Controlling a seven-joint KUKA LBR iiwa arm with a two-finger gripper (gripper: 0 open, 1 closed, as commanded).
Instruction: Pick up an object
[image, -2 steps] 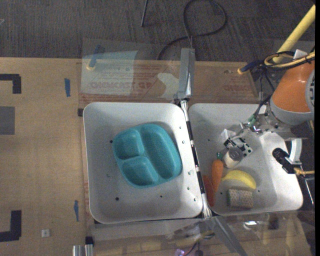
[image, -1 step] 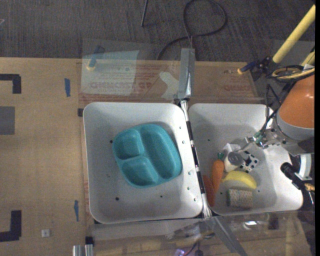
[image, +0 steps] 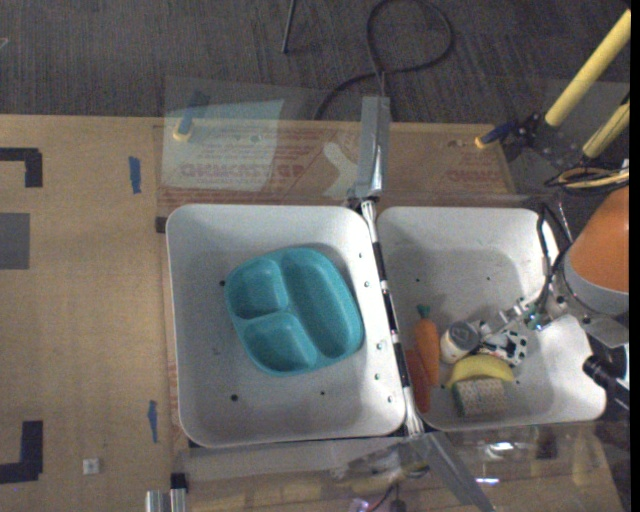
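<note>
The right bin (image: 470, 245) holds a small cluster near its front. An orange carrot (image: 427, 346) lies beside a white jar with a grey cap (image: 459, 340). A yellow banana (image: 480, 370) curves over a tan, speckled block (image: 479, 397). A reddish-brown strip (image: 417, 380) lies along the bin's left wall. A small black-and-white object (image: 516, 347) sits just right of the jar. My gripper (image: 508, 331) reaches in from the right and hangs low over this cluster, just above the black-and-white object and close to the jar. Nothing shows as lifted.
The left bin (image: 195, 300) contains a teal divided plate (image: 292, 310). A metal divider (image: 385, 300) separates the bins. The arm's orange band (image: 608, 240) looms over the right bin's right wall. Yellow poles (image: 590, 70) and cables stand behind.
</note>
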